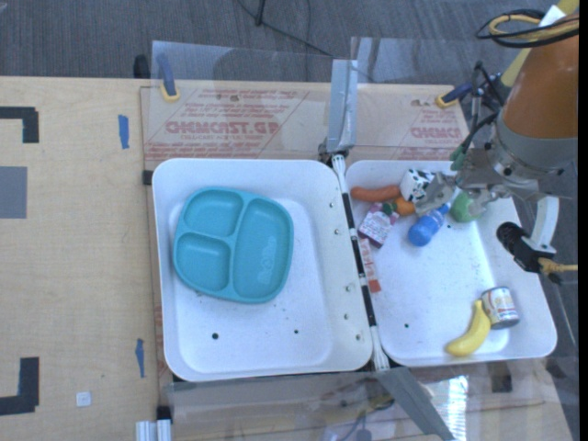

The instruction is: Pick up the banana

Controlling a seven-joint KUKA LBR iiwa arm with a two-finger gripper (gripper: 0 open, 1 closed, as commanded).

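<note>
In the camera view, the banana [469,332] lay at the lower right of the frame, near the front edge of the right bin [432,324], with a small tin can [501,306] touching its upper end — untouched, so the pick was not yet done. The gripper [457,189] hovered well apart from it at the upper right, over a cluster of a blue bottle [425,228], a carrot [376,193] and a green toy [462,208]. Whether its fingers were wide or narrow I could not tell. Judging from this, the reach, descent and grasp all remained. The left bin [184,338] held a teal divided plate [233,243]
</note>
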